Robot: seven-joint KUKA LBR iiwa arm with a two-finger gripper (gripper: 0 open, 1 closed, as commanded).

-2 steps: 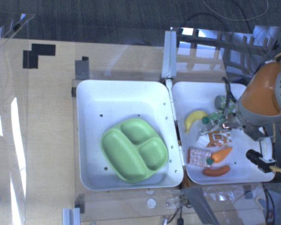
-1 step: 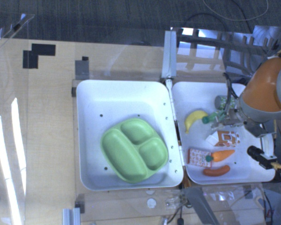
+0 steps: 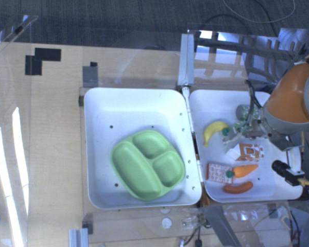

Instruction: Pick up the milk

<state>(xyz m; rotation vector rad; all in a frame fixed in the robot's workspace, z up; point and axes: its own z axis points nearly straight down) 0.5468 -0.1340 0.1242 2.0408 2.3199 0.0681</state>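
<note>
The milk is a small white carton with orange print, lying flat in the right bin near its middle. My gripper hangs just above and to the left of the carton, between it and a yellow banana. The grey arm with its orange band reaches in from the right and hides part of the bin's far right side. Nothing shows held in the gripper.
A red carton with a green cap, an orange carrot and a red sausage lie along the right bin's front, close below the milk. The left bin holds a green three-part plate.
</note>
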